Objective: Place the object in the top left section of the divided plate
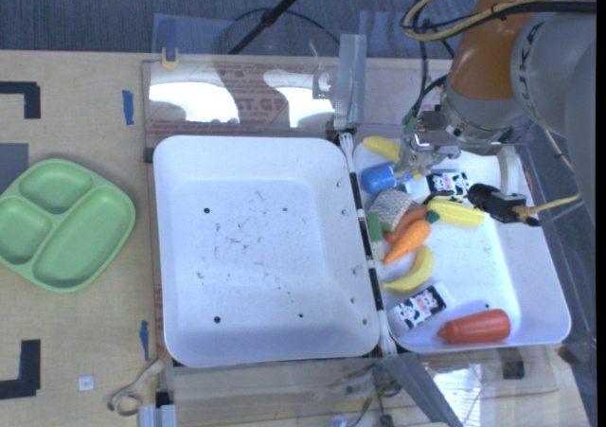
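Note:
A green divided plate (127, 214) with three sections lies on the wooden bench at the far left, outside both bins. My gripper (422, 149) hangs low over the back left corner of the right bin (516, 269), far from the plate. Just beneath and beside it lie a yellow toy (383, 147), a blue cup (378, 177) and a cow-print block (447, 185). Whether anything is in the gripper cannot be made out.
The right bin also holds orange carrots (409, 232), a corn cob (458, 215), a banana (416, 273), a second cow-print block (420, 306) and a red toy (473, 326). The left bin (254, 145) lies between the gripper and the plate. Cables loop above the arm.

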Robot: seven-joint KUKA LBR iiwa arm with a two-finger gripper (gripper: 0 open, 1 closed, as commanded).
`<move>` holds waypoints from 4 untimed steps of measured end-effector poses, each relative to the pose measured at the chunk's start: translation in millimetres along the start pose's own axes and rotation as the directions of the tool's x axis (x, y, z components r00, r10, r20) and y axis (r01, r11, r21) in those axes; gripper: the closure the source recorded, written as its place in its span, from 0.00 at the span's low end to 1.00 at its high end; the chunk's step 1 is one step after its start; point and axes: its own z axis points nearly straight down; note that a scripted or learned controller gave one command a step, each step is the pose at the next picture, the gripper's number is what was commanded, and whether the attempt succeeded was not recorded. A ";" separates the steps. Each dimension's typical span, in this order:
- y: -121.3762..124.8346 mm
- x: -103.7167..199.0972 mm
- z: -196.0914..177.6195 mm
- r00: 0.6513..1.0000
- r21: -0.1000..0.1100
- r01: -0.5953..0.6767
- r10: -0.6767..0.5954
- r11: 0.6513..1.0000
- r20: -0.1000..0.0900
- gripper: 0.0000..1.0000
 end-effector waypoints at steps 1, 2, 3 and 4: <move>0.1 0.0 -0.2 1.000 0.000 0.000 0.000 1.000 0.000 0.00; 19.2 -56.2 -57.4 0.998 -0.004 0.057 -0.057 0.998 0.001 0.00; 26.5 -139.1 -122.8 0.972 -0.006 0.235 -0.235 0.972 0.003 0.00; 5.9 -71.2 11.6 0.950 -0.002 0.311 -0.311 0.950 -0.001 0.00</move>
